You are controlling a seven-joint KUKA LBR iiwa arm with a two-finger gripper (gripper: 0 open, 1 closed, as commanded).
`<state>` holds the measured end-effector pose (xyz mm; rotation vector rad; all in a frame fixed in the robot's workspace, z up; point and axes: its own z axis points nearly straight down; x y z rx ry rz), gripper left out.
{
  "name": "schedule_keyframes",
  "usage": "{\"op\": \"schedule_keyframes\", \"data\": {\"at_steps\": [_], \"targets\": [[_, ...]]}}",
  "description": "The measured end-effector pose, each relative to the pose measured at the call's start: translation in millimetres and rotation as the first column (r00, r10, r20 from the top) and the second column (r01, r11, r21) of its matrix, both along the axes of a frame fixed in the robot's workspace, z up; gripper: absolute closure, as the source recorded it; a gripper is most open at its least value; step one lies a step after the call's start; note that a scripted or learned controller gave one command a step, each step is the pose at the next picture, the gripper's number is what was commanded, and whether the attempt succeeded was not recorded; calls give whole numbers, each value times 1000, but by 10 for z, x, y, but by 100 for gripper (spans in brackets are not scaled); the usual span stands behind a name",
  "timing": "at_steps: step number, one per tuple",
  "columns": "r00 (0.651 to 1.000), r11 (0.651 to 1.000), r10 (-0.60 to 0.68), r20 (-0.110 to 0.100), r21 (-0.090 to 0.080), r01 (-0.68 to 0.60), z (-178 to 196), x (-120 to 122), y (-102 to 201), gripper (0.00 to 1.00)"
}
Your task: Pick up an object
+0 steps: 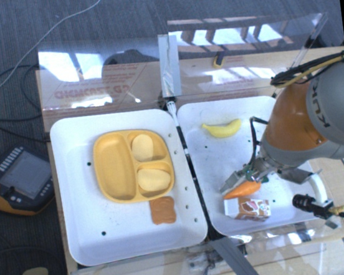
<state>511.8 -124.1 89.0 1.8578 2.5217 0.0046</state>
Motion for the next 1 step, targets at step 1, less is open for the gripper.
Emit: {"op": "schedule_keyframes", "data": {"at_steps": [1], "targets": [[975, 975, -224, 6, 4, 224, 3, -229, 19, 0]]}}
